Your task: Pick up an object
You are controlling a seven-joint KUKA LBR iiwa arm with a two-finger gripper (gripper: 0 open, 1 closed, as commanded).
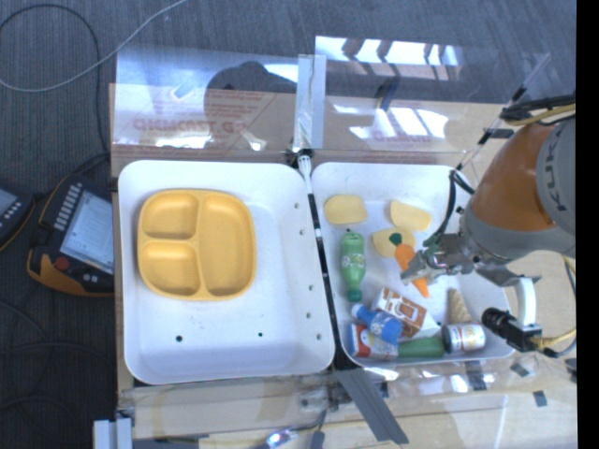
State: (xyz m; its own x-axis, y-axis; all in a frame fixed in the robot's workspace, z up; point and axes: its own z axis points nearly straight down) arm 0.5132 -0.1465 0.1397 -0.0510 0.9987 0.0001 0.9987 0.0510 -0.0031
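The gripper (423,265) sits low in the right bin (329,279), directly over the toy carrot (409,262), which lies mid-bin beside the yellow pieces (410,215). Jaw state: cannot tell (the wrist hides the tips). Judged step: the grasp attempt itself. Next move calls for a confirmed closure on the carrot before any lift.

— What can't we make out?
— The end effector (423,264) hides part of the carrot (409,262); we can't tell its finger state.
— And the arm (524,195)?
— Cut off at the right edge.
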